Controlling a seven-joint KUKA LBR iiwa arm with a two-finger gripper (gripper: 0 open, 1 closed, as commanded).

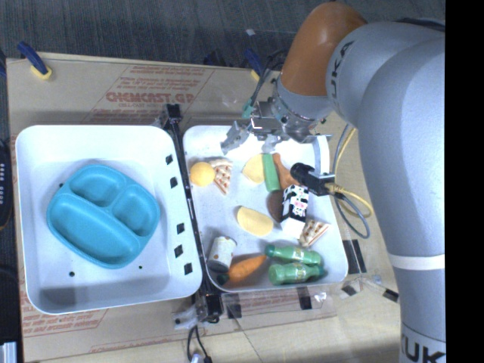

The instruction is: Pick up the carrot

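Note:
The carrot (246,268), orange and tapered, lies at the near edge of the right bin (203,141), between a small tin can (221,249) and two green bottles (294,265). My gripper (249,138) hangs over the far end of the same bin, well away from the carrot. It is open and holds nothing, just above a yellow piece (253,169) and a green stick (271,171).
The right bin also holds a yellow ball (202,174), a waffle-like wedge (222,177), a brown sausage (285,171), a cow-patterned carton (296,201), a yellow slice (255,220) and a pizza wedge (314,233). A blue divided plate (103,214) lies in the left bin (34,150).

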